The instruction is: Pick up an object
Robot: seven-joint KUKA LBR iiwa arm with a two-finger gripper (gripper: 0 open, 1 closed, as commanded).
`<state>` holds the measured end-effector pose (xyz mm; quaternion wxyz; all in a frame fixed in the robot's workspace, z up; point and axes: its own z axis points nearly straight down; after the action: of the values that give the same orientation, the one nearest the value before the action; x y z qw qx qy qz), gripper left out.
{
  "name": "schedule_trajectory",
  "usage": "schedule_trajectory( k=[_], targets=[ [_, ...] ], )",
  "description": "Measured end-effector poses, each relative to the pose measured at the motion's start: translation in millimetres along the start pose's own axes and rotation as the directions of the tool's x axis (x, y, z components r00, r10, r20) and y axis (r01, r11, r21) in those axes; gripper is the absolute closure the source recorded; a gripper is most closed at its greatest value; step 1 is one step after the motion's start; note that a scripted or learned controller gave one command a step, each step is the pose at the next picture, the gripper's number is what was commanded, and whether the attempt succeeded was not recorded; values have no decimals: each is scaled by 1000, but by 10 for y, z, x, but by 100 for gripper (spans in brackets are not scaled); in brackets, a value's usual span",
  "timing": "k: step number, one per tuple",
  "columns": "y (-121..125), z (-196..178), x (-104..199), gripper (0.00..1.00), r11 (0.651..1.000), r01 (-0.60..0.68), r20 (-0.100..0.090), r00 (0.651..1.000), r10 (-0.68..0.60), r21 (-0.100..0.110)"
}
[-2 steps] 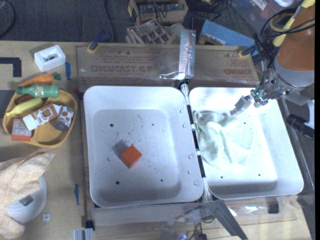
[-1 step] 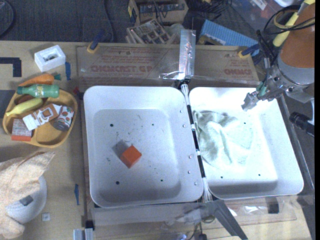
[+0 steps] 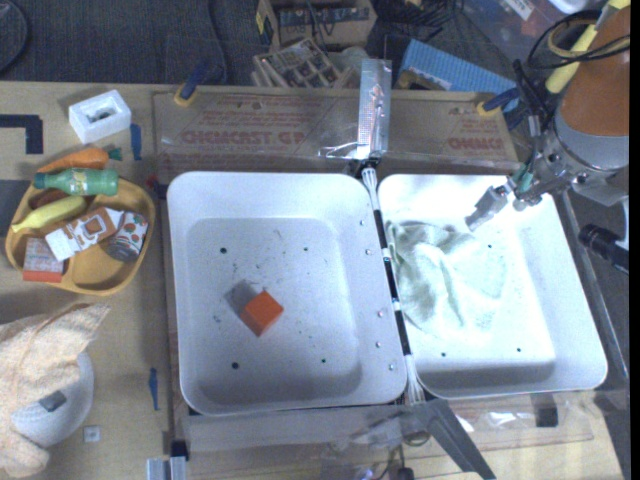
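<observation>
An orange block [image 3: 263,312] lies in the left bin [image 3: 200,208], a little below its middle, with a dark grey face or shadow at its upper left. A crumpled pale green cloth [image 3: 432,273] is spread over the left half of the right bin [image 3: 560,348]. My gripper [image 3: 487,208] hangs over the upper part of the right bin, just past the cloth's upper right edge, pointing down and to the left. Nothing shows between its fingers. The grey arm with its orange band comes in from the upper right corner.
A yellow bowl [image 3: 60,278] of toy food sits left of the bins, with a tan cloth [image 3: 45,358] below it and a small white box [image 3: 100,115] above. A cardboard panel [image 3: 260,133] and a clear plastic strip [image 3: 372,108] stand behind the bins.
</observation>
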<state>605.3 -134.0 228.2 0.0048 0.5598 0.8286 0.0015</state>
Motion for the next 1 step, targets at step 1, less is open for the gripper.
schedule_trajectory(
  k=[1],
  targets=[
    [-123,846,436,0,998,-59,-5,998,59,7]
  ],
)
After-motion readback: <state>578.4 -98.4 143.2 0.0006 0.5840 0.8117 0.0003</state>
